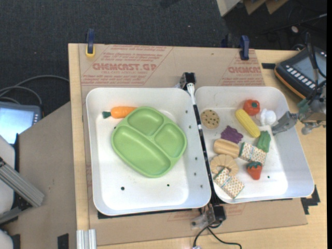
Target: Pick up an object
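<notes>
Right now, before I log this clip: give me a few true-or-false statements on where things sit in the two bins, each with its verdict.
1. The green plate lies in the left bin. True.
2. The carrot lies in the right bin. False: it lies in the left bin, beside the plate's upper edge.
3. The cookie lies in the right bin, near the divider between the bins. True.
4. The gripper holds the corn. False: the corn lies on the bin floor, apart from the gripper at the bin's right edge.
5. The tomato sits on the green plate. False: it sits in the right bin, next to the corn.
</notes>
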Available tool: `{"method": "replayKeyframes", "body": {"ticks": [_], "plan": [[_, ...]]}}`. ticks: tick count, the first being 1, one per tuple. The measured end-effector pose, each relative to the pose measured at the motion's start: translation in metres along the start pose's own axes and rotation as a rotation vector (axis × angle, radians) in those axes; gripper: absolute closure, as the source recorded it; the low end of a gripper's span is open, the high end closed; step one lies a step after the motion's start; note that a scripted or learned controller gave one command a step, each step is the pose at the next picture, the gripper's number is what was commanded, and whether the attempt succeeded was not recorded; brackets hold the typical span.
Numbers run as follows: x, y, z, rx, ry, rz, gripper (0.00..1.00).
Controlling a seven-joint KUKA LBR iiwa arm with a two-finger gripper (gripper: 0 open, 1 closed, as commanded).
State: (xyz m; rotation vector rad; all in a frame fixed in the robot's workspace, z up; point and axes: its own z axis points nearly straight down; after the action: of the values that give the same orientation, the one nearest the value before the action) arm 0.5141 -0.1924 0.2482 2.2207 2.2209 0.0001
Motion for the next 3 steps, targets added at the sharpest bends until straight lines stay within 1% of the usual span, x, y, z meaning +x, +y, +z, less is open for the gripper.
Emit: {"method": "replayKeyframes", "body": {"ticks": [1,2,3], "plan": [[-0.033,0.061,0.07,-0.003,-0.003,-0.001,0.0],[-0.025,0.14,0.164,0.003,0.014,-0.008,0.0],[-0.024,0.15,0.166,0.024,0.021,-0.002,0.0]]}}
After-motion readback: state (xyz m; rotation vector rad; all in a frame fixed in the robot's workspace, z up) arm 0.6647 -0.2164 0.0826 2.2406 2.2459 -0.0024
